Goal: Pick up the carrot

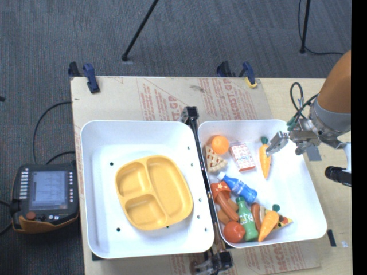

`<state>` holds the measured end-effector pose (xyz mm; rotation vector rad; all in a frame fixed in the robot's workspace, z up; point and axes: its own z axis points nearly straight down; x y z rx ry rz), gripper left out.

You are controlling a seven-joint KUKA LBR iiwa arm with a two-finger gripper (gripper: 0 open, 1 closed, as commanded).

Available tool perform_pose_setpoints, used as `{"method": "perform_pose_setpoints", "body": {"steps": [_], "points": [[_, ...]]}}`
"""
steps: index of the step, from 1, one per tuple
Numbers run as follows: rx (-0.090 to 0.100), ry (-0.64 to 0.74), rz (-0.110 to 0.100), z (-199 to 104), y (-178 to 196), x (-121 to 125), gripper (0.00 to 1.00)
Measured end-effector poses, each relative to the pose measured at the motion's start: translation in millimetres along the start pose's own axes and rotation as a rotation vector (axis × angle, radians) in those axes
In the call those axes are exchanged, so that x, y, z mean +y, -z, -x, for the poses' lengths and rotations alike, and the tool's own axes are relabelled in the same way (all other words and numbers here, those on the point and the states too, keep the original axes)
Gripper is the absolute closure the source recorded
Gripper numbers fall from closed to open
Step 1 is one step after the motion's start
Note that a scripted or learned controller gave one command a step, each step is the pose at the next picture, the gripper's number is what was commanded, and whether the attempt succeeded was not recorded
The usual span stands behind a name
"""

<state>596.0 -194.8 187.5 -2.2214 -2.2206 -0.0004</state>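
Observation:
An orange carrot point(265, 161) with a green top lies upright in the right bin point(298, 182), near its back middle. A second carrot point(268, 226) lies at the bin's front among other toy food. My gripper point(293, 146) hangs over the right bin's back right part, just right of the first carrot's green end. It is open, with nothing between its fingers; the left finger point(277, 142) is close to the carrot's top.
The right bin also holds an orange ball point(218, 143), a waffle piece point(215, 161), a pink-and-white carton point(243, 156), a blue bottle point(237, 186), a green bottle point(245, 213) and a tomato point(233, 232). A yellow divided plate point(153, 192) sits in the left bin point(97, 153).

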Motion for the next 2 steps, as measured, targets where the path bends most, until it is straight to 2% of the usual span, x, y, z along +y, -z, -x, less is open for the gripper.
{"method": "perform_pose_setpoints", "body": {"steps": [1,2], "points": [[-0.002,-0.051,0.008,0.8,-94.5,39.1,0.00],[-0.003,-0.048,0.009,0.4,-84.8,39.6,1.00]]}}
